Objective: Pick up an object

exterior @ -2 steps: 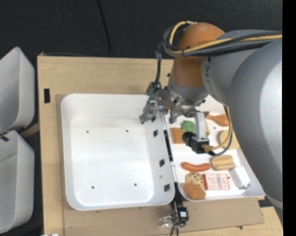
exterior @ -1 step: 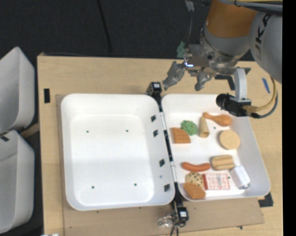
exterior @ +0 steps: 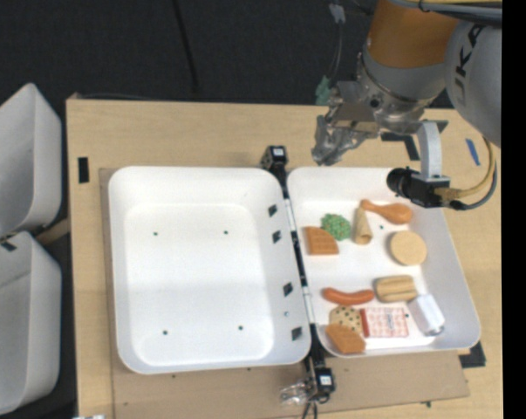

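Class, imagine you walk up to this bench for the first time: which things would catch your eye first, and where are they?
The big arm with its orange band looms at upper right, its tool hanging above the far edge of the right bin. That bin holds a cluster of toy food: a green broccoli, a round cookie, a red sausage. The left bin is a plain white expanse beside it.

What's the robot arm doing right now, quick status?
Gripper hovering over right white bin's far-left corner, nothing seen held. Green leafy toy nearest below. Orange toast-shaped piece beside it, crowding.

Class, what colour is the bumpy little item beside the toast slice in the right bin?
Green, clearest in the camera view.
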Robot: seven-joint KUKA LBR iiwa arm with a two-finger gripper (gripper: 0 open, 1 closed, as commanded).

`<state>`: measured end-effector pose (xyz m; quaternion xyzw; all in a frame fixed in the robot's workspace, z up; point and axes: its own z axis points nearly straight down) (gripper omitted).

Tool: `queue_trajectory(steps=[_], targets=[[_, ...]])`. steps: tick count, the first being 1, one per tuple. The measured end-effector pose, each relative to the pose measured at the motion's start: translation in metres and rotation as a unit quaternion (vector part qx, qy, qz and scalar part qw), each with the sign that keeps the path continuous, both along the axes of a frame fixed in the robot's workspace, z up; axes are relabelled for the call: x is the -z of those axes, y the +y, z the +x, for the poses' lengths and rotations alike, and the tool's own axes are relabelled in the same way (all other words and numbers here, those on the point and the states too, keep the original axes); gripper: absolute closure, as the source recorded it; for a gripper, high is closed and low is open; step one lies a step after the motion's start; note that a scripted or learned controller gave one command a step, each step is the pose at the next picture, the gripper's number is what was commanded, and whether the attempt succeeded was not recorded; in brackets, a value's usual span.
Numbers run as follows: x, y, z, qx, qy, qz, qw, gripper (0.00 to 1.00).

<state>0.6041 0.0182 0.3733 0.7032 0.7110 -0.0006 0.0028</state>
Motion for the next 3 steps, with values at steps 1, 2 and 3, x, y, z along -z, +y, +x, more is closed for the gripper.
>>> queue_trajectory(steps=[1,2,3], targets=[[-0.004,0.075,-0.009,0.001,0.001,0.0031,1.0,1.0],[-0.042,0.172,-0.034,-0.001,-0.001,0.0043,1.0,1.0],[-0.051,0.142,-0.005,0.007,0.0,0.0018,1.0,1.0]])
